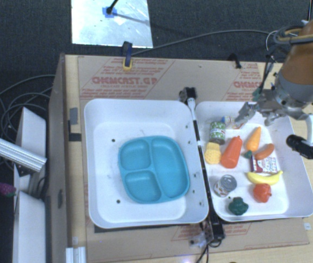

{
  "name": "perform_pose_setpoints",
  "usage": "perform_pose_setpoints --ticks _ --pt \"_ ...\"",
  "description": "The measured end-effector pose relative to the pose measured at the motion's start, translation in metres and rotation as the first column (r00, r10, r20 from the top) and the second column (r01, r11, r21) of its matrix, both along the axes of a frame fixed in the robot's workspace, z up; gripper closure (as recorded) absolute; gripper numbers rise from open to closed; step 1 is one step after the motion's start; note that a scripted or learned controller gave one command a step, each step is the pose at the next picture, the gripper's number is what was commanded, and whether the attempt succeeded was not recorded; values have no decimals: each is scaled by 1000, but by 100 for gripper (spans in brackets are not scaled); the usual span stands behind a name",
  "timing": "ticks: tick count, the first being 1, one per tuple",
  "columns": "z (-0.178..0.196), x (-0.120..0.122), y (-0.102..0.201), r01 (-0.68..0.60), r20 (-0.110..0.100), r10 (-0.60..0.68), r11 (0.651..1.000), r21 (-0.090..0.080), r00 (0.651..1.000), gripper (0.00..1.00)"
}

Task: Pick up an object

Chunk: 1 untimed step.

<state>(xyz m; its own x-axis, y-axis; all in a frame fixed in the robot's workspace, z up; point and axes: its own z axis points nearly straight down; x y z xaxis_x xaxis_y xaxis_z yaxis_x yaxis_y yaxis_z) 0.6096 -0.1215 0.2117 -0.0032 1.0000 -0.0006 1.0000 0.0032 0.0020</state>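
Nothing is picked yet: the candidates lie in the right bin (304, 199), below and left of the gripper (255, 112). Nearest are the small carrot (253, 138) just beneath its tips, the green-labelled can (218, 131) to its left, and the orange bottle (231, 152) beyond (corn, banana and tomato lie farther down). The gripper hangs over the bin's upper edge with its two prongs spread and nothing between them. I judge this the approach step; next it must descend over one item, probably the carrot, then close. The blue tray (154, 169) sits in the left bin (99, 119).
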Motion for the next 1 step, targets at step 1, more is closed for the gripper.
perform_pose_setpoints --ticks 1 --pt "-118 -26 10 2 -4 -2 1000 1 1000 0"
